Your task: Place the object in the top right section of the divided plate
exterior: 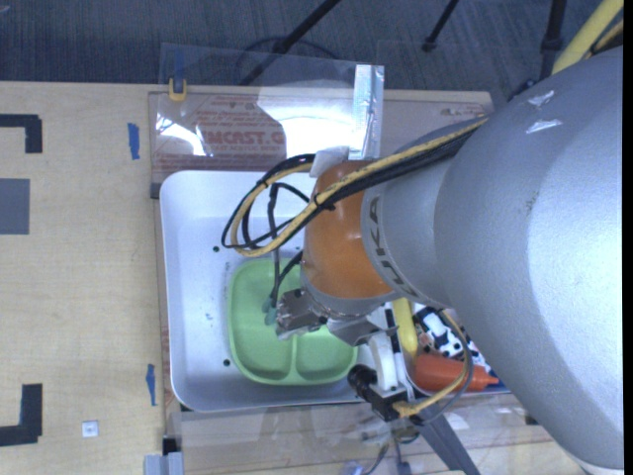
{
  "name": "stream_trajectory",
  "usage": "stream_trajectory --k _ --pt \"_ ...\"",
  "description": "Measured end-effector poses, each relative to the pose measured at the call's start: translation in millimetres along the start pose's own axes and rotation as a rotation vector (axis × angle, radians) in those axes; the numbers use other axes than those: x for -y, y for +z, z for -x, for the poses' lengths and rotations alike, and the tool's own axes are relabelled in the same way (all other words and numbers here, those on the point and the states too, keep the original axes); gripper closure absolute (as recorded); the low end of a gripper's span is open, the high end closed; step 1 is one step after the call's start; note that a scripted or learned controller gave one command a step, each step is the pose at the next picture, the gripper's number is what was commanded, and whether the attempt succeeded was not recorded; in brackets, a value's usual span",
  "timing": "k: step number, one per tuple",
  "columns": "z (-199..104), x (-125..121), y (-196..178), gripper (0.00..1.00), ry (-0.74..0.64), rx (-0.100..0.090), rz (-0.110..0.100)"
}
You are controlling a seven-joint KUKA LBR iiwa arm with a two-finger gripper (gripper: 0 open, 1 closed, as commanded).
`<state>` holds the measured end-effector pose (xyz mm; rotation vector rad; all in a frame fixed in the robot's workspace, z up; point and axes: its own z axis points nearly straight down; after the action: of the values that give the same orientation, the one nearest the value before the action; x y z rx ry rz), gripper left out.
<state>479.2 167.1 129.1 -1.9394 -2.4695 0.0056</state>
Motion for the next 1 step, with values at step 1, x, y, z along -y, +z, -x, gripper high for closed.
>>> stream_trajectory --k 1 --pt "72.9 -15.4 -15.2 1.0 0.486 0.0 -0.002"
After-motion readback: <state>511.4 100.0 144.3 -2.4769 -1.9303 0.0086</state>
